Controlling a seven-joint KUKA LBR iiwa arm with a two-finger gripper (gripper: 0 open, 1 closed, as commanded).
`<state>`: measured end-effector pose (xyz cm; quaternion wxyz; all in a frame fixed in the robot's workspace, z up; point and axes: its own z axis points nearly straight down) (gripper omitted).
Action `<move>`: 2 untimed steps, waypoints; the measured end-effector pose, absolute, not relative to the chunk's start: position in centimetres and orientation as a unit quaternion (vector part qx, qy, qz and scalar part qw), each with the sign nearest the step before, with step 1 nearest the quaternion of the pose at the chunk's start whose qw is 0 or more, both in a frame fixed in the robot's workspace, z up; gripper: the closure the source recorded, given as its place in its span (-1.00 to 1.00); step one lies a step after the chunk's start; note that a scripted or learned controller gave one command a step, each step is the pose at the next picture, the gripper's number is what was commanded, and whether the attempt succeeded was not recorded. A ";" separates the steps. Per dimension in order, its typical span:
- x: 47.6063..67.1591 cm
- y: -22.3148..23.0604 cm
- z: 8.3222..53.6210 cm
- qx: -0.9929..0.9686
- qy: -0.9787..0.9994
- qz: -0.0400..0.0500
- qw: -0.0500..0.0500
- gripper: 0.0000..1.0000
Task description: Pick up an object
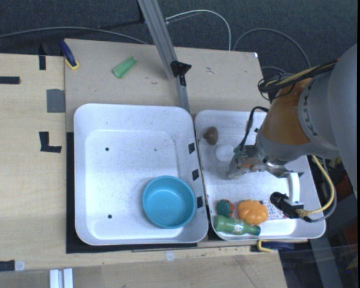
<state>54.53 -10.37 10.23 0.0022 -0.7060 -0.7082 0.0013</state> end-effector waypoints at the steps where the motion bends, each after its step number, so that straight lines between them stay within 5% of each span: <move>1: 55.1 -9.5 15.1 -0.706 -0.708 -0.001 -0.001 1.00; 2: 55.8 -9.7 19.4 -0.707 -0.707 0.001 0.000 1.00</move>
